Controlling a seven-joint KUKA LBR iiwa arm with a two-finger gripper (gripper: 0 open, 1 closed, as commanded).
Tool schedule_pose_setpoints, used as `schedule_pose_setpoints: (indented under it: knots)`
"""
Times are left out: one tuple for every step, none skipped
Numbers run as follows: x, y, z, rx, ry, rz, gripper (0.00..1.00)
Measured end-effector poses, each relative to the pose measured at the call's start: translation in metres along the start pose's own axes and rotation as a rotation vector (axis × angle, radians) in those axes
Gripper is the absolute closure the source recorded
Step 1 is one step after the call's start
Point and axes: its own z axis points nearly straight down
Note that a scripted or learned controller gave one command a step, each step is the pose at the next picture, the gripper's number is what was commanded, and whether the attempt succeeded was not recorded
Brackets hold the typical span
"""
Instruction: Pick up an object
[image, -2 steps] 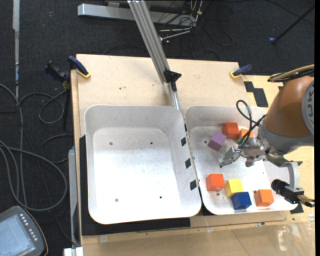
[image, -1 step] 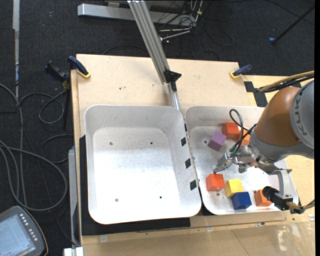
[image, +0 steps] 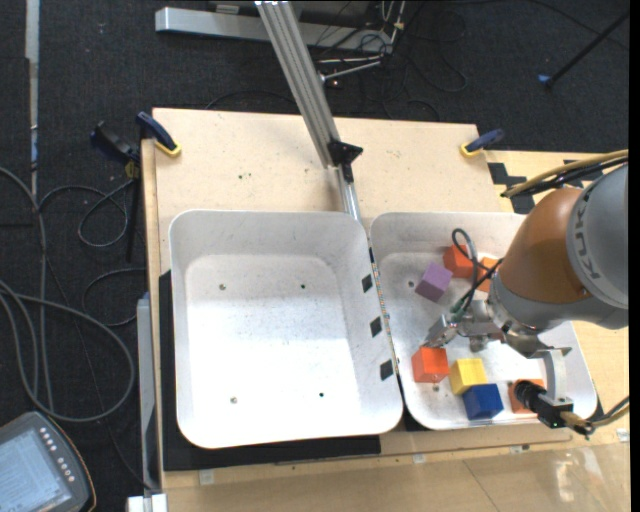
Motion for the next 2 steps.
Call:
schedule_pose_setpoints:
  knots:
    - [0.0,0.001,-0.012,-0.004,-0.001,0.0,1.0]
    - [0.003,-0.002,-0.073,-0.008,-0.002,-0.003,1.0]
